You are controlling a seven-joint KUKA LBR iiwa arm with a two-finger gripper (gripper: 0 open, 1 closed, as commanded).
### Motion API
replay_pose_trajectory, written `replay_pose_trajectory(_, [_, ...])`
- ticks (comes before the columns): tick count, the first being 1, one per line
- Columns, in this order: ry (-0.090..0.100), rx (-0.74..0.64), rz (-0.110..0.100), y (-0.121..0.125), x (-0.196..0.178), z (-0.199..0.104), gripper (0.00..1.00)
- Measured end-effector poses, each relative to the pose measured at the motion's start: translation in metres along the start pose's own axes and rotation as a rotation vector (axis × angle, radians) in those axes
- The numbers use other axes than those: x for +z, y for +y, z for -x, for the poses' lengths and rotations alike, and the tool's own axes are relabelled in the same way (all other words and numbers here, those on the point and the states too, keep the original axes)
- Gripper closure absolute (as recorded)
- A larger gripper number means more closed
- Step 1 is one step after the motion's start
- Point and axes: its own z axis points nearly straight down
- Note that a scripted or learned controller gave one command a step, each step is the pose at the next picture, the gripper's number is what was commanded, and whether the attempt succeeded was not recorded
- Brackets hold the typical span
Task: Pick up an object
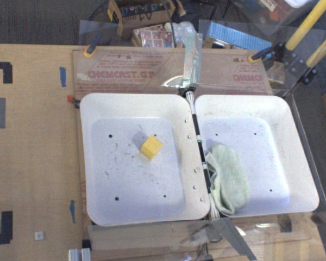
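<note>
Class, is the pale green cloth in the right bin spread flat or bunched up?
Bunched up: the cloth lies crumpled against the right bin's left wall.

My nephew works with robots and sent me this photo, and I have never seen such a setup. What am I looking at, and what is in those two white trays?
This is a robot's workbench, photographed by one fixed camera looking down at a slant. Two shallow white trays sit side by side. The left tray holds a small yellow block near its middle. The right tray holds a crumpled pale green cloth against its left wall. The arm's job is to pick up an object; right now nothing is being held.
</note>
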Motion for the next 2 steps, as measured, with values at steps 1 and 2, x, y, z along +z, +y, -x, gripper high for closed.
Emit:
replay_pose_trajectory(1, [0.016, -0.321, 0.000, 0.013, 0.101, -0.021, 1.00])
replay_pose_trajectory(2, [0.016, -0.794, 0.005, 0.029, 0.174, -0.035, 1.00])
